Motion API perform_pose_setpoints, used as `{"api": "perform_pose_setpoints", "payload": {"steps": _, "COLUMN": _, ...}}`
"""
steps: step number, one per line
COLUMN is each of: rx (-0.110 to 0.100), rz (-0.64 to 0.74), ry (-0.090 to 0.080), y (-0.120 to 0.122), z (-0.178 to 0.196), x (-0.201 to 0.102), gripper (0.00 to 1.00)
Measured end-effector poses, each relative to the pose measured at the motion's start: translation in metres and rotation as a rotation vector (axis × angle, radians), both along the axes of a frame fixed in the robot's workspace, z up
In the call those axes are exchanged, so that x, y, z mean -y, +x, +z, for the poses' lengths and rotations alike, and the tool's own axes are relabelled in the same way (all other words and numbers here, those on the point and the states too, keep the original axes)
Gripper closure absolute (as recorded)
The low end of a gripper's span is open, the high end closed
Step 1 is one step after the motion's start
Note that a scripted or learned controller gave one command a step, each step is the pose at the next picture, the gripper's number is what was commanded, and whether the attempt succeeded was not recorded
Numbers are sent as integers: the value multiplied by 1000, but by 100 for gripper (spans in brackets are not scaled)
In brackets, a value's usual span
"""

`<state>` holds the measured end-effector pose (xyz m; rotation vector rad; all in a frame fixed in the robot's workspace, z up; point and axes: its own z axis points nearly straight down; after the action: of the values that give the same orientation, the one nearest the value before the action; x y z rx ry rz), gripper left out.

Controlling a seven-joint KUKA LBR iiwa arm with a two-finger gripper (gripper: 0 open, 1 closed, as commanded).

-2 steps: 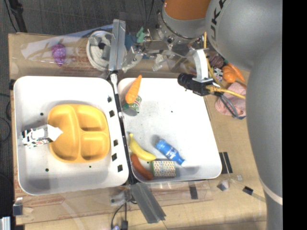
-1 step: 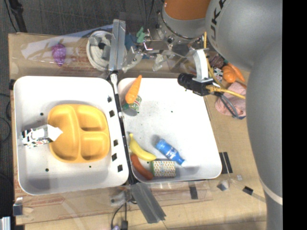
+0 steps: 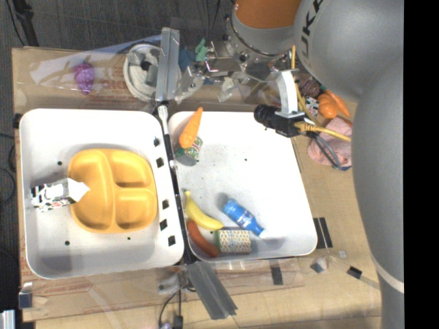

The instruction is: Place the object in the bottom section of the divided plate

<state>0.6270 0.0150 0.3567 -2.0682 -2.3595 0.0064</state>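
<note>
1. Yellow divided plate [image 3: 113, 187] lying flat in the middle of the left bin [image 3: 41, 136], its sections bare.
2. Touching the plate's 9 o'clock edge: a black-and-white carton [image 3: 49, 195].
3. In the right bin [image 3: 274, 184], near the 11 o'clock corner: a carrot [image 3: 191, 127] leaning tip-up on a small can [image 3: 188, 150].
4. Near that bin's 7 o'clock corner: a banana [image 3: 201, 215], and a brown sausage [image 3: 199, 239] just at its 6 o'clock.
5. Beside the sausage, at its 3 o'clock: a patterned can [image 3: 234, 240] on its side.
6. Just at that can's 12 o'clock: a blue bottle [image 3: 241, 216], lying down.
7. Gripper [image 3: 230, 74] over the right bin's 12 o'clock rim, well apart from the plate; open or closed, cannot tell.
8. Grey arm [image 3: 357, 81] filling the 3 o'clock side above the bench [image 3: 312, 184].
</note>
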Motion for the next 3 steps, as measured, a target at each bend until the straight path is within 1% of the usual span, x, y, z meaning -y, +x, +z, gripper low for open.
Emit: {"api": "perform_pose_setpoints", "payload": {"steps": 3, "rx": 0, "rz": 0, "ry": 0, "y": 0, "z": 0, "x": 0, "gripper": 0}}
